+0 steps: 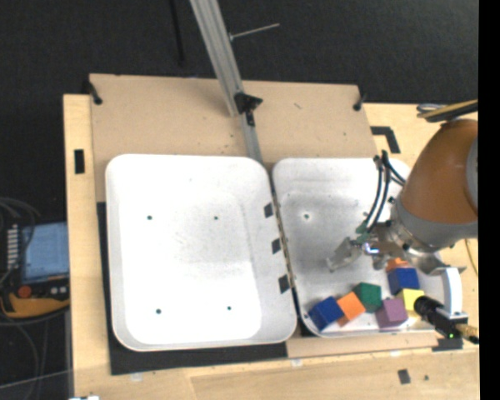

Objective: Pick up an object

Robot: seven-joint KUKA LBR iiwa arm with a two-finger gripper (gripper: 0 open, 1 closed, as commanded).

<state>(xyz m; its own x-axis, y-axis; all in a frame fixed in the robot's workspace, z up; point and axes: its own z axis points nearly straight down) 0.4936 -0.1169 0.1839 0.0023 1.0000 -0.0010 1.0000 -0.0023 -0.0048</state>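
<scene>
Pincer: metal two-finger pincer (343, 255) over right white bin (317, 192); opening cannot be told.
Blocks: blue cube (324, 312), orange cube (351, 306), green (368, 294), purple (392, 312), near right.

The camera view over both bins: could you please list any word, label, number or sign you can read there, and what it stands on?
None can be read.
The blocks in the right bin show plain coloured faces.
The blue device left of the bench is too small and blurred to show any text.
</scene>
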